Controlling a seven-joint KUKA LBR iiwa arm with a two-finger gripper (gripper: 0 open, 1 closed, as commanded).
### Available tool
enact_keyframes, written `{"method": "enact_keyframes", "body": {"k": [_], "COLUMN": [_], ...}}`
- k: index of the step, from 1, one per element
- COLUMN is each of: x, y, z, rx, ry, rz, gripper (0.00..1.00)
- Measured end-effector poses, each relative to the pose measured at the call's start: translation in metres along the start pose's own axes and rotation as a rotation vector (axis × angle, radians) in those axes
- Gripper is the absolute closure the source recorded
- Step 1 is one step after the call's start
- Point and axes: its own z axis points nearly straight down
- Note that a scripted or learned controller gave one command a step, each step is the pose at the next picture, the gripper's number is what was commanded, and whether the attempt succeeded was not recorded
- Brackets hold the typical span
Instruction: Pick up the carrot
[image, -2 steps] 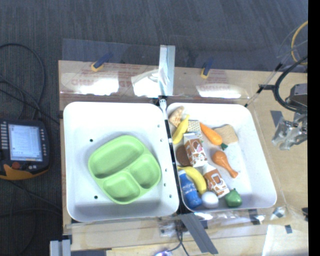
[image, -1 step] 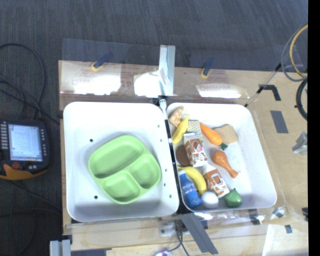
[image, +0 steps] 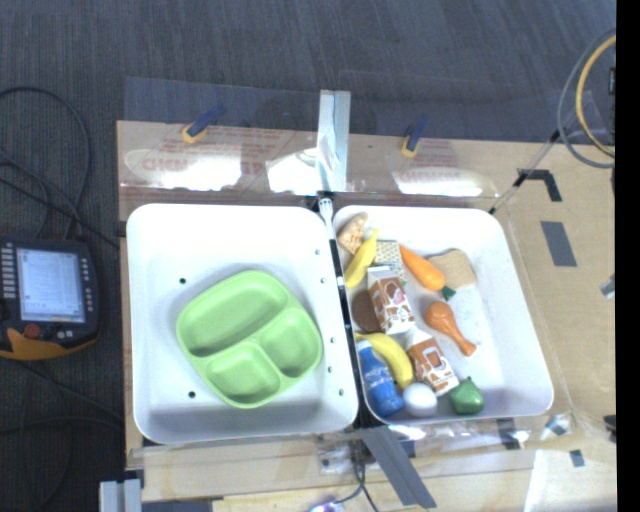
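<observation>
Whether the gripper is open or closed, and whether it has hold of anything, cannot be told from this overhead view. The carrot (image: 422, 268) lies in the right bin (image: 520, 300), toward the far side, a short orange cone slanting from upper left to lower right with a dark green stub at its lower end. It appears to rest loose on the bin floor, touching a tan slice of bread (image: 458, 264) on its right and just beside a small printed carton (image: 391, 302) on its left, so the clearest room for fingers is probably across its narrow width. Near it, closer to the camera, lies a second orange piece (image: 450, 327), blunter, perhaps a drumstick, which could be mistaken for it. The left bin (image: 160, 250) holds a green divided plate (image: 250, 337), well apart from the carrot. The pickup looks not yet begun.
</observation>
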Motion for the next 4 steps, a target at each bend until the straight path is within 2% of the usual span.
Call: {"method": "enact_keyframes", "body": {"k": [1, 2, 3, 4], "x": [-0.011, -0.010, -0.002, -0.002], "y": [-0.002, -0.003, -0.011, -0.011], "z": [0.120, 0.061, 0.047, 0.047], "rx": [-0.007, -0.002, 0.001, 0.003], "ry": [-0.009, 0.000, -0.002, -0.003], "rz": [-0.177, -0.595, -1.027, -1.027], "gripper": [1.00, 1.00, 1.00, 0.00]}}
